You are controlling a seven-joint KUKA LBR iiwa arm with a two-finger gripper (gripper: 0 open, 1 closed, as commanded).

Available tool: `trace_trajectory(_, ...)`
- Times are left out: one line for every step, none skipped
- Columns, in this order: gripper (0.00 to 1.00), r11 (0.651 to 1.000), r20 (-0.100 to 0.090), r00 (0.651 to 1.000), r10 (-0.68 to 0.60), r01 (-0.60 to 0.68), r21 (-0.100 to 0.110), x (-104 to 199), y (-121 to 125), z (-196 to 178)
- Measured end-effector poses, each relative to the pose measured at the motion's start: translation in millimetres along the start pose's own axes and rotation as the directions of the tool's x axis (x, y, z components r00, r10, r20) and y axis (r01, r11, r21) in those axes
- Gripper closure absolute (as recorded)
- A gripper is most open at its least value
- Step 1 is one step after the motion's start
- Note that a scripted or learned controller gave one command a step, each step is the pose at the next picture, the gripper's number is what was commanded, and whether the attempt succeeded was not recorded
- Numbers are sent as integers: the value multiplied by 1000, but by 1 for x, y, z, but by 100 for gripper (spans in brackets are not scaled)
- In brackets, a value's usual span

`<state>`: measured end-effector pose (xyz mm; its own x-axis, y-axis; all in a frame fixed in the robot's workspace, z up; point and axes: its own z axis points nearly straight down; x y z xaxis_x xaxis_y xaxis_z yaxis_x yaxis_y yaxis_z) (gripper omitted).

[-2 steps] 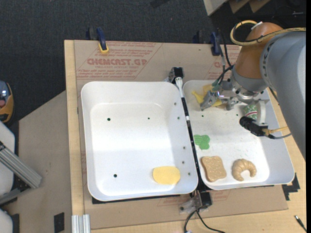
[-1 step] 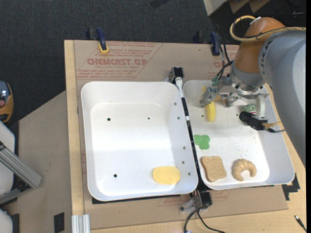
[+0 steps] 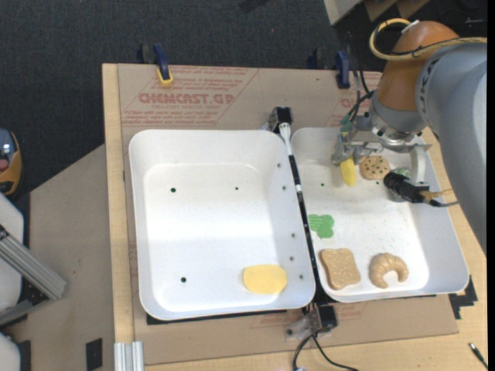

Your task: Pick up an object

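My gripper point(image 3: 349, 154) hangs over the far end of the right bin point(image 3: 433, 230), under the arm's orange band. A small yellow piece point(image 3: 349, 173) sits right at its tip, and I cannot make out whether it is gripped or lying on the bin floor. A round speckled cookie point(image 3: 374, 166) lies just right of that piece. Nearer the front of the same bin are a green leafy piece point(image 3: 321, 224), a slice of toast point(image 3: 339, 267) and a croissant point(image 3: 388, 269). A yellow oval piece point(image 3: 264, 279) rests in the left bin point(image 3: 201, 207) at its near right corner.
The two bins meet along a raised divider rim point(image 3: 296, 199) with a black clip at its far end. The bench board point(image 3: 193, 91) extends behind the bins, with clamps on its far edge. The arm's grey body covers the right bin's far right corner.
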<state>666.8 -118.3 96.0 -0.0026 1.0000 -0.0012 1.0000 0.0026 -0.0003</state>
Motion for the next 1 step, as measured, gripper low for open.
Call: trace_trajectory(100,1000,-3,1000,-6,5,-14,73,3,-97)
